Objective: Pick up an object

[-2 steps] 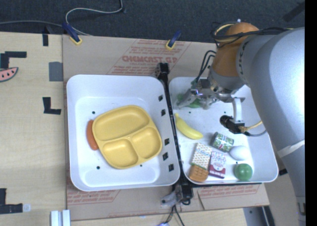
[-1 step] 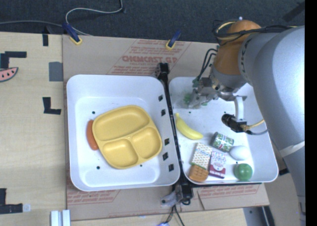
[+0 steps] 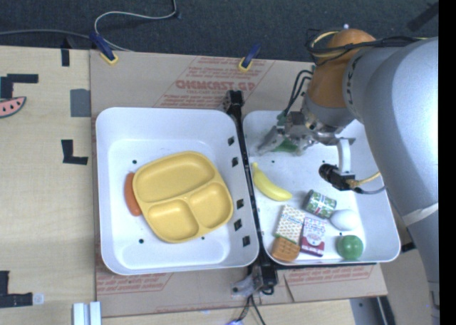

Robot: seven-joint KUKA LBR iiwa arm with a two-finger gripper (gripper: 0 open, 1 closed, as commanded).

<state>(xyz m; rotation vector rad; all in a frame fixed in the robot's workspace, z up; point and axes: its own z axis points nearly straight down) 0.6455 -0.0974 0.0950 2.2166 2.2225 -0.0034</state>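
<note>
My gripper is low over the far part of the right bin, near the divider between the bins. A small green object shows right at the gripper, partly hidden by it; I cannot tell whether it is held. Nearer the front lie a yellow banana, a green-labelled can, a white egg, a green ball, a checkered packet, a red and white packet and a waffle-like piece.
The left bin holds a yellow divided plate with an orange object tucked under its left edge. The grey arm covers the right bin's far right side. A black cable hangs beside the wrist.
</note>
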